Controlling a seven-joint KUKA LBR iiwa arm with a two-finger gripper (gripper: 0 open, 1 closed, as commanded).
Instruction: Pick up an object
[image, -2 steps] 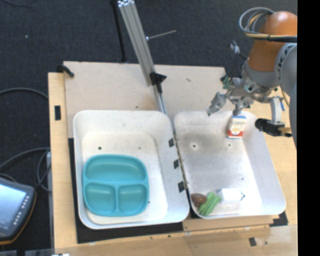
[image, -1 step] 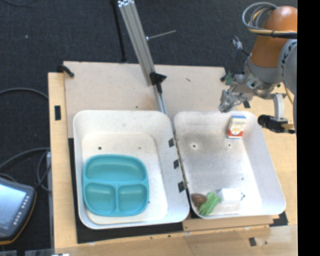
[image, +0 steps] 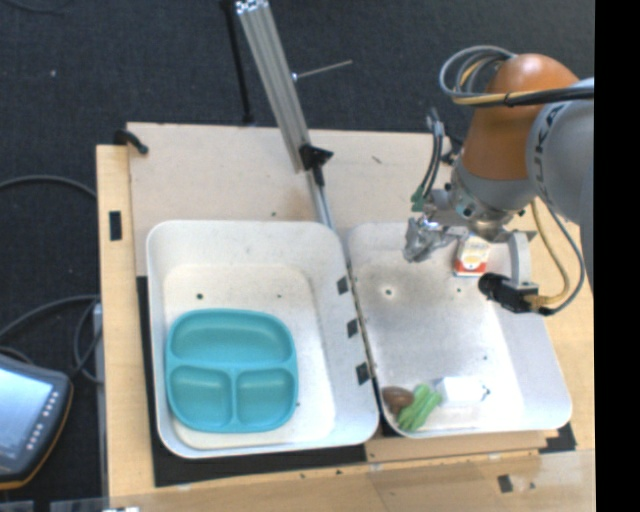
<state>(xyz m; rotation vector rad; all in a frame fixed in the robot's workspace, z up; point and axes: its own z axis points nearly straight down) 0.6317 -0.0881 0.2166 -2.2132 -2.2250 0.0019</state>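
**Entry: right bin, gripper at the far edge, nothing yet picked**

You have two shallow white bins on a pale wooden bench (image: 210, 170). The left bin (image: 250, 240) carries a teal plastic divided tray (image: 231, 368) toward its near left corner. The right bin (image: 520, 380) carries the candidates: a small red-and-white packet (image: 470, 262) by the far right edge, and a cluster at the near edge made up of a brown rounded lump (image: 398, 398), a green elongated piece (image: 424, 406) and a white flat item (image: 462, 389), all touching or just beside one another.

The metal two-finger gripper (image: 420, 243) hangs over the far edge of the right bin, just left of the packet. You cannot tell how far its fingers are parted, and you can see nothing held in them.

Risks, as judged: a descent here meets bare bin floor beside the packet; the packet lies close to the bin wall, so a finger could strike the rim; the clustered items could shift together or come up in pairs
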